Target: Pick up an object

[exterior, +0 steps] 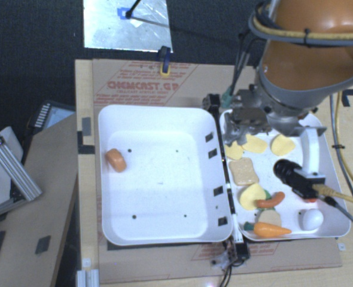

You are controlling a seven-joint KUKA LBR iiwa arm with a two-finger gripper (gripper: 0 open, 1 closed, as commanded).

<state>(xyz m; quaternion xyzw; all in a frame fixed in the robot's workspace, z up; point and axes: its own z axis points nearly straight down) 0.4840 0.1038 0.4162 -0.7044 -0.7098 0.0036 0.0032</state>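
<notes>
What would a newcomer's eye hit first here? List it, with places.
The arm's big orange band at upper right, hanging over the right bin. Next, that bin's crowded toy food: yellow slices, a cracker, a carrot, a white egg. Last, the lone orange piece at the left bin's left side.

Bench on a dark floor, seen from above.

A cardboard sheet [146, 79] with red print covers the wooden bench [45, 178]. Beyond it, on the dark floor [33, 34], lies a shiny metal plate [125, 17]. A blue and yellow clamp [164, 60] sits at the cardboard's far edge. At far left stand an aluminium rail [6, 160] and a vented grey device [48, 115]. Light is even.
</notes>
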